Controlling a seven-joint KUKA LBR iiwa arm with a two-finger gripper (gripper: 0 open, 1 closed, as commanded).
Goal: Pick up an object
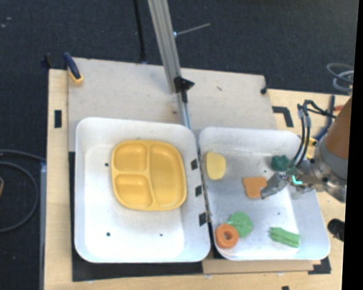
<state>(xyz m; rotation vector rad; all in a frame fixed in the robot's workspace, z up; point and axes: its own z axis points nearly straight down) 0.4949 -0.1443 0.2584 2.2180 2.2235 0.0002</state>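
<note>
- Pincer is sitting low in the right bin, reaching in from the frame's right edge; whether it is released or clenched I cannot tell at this slant.
- Nearest thing: an orange flat piece, lying just left of the pincer tip, touching or nearly so. Nothing is visibly gripped.
- That piece is lying at the bin's middle, its longer side running roughly left-right.
- Other candidates are lying farther off: dark green lump above, yellow piece at upper left, orange ring and green leafy piece lower left, green pod below.
- Judgement: the coming move is hinging on a short shift leftward.
</note>
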